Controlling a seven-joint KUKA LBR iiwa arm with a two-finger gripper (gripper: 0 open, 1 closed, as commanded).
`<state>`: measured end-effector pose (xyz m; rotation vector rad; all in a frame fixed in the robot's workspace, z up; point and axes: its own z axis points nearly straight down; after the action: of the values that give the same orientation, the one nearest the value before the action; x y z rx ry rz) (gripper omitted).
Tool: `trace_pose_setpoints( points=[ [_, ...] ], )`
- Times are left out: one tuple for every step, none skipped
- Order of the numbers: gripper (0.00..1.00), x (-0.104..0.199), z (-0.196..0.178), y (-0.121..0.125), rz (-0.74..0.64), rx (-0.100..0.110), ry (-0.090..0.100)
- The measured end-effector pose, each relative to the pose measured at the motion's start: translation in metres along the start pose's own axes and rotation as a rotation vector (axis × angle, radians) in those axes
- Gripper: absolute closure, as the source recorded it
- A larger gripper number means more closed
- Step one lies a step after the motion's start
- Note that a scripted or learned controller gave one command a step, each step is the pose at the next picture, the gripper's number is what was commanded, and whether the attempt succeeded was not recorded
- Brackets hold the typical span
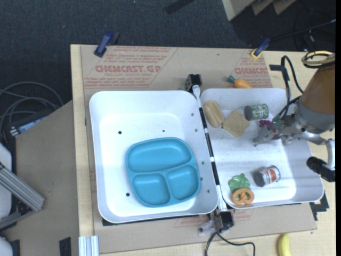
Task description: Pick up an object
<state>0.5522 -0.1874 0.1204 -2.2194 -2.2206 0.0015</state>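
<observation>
Two white bins sit side by side on the bench: left bin (pixel 106 143) has a blue divided plate (pixel 161 170) in it, right bin (pixel 298 191) holds the loose stuff. Gripper (pixel 273 133) hangs low in the right bin's upper half, arm coming in from the right w/ the orange band above the wrist. Can't tell how the pincer stands, it's a dark tangle from this angle, and nothing is plainly caught in it. Nearest candidates: green-label can (pixel 257 111) just up-left of it, tan bread slice (pixel 235 124) to its left, bread roll (pixel 213 113) beyond that by the divider. Red-label can (pixel 266 175) lies lower down, well apart; green toy w/ pretzel (pixel 241 190) sits at the bottom-left corner. Likely approach stage, no grasp yet. To do it well, prob. pick one target, the green-label can looks closest, centre over it, line up across its narrow side since it lies down and may roll, drop straight, close, lift slow. Keep off the bin wall.
</observation>
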Motion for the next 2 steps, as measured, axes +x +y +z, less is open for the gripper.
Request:
trace_pose_setpoints(
  points=[
    [0.0, 0.046, 0.003, 0.049, -0.002, -0.004, 0.0],
    [0.0, -0.001, 0.033, 0.095, 0.001, -0.008, -0.003]
  ],
)
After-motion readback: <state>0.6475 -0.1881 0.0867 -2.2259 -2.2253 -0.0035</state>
